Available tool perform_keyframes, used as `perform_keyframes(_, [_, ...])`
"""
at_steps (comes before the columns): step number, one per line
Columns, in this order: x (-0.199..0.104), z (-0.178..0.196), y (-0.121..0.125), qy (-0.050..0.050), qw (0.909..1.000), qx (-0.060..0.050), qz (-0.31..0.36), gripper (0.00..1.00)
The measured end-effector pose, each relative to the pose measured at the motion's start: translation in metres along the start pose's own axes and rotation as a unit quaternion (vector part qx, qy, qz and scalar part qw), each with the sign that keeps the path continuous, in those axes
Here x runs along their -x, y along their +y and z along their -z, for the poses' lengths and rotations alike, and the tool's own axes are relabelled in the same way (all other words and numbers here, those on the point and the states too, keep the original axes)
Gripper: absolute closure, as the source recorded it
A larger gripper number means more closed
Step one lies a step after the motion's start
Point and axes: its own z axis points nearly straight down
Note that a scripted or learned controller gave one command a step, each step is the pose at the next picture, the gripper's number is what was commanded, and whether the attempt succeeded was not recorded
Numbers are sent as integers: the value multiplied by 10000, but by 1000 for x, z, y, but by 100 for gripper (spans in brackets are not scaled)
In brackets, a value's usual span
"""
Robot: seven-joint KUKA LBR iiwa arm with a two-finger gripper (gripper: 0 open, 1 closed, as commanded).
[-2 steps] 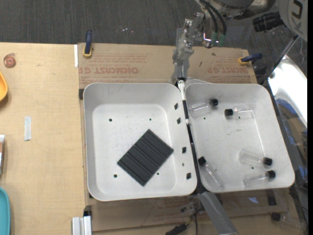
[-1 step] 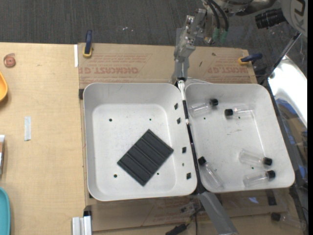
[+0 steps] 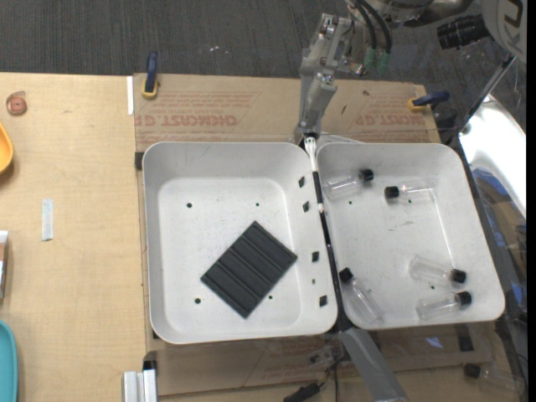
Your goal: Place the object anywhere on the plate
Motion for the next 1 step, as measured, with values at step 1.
perform_keyframes(1, [2,9,0,-13,10000,3,-12,100])
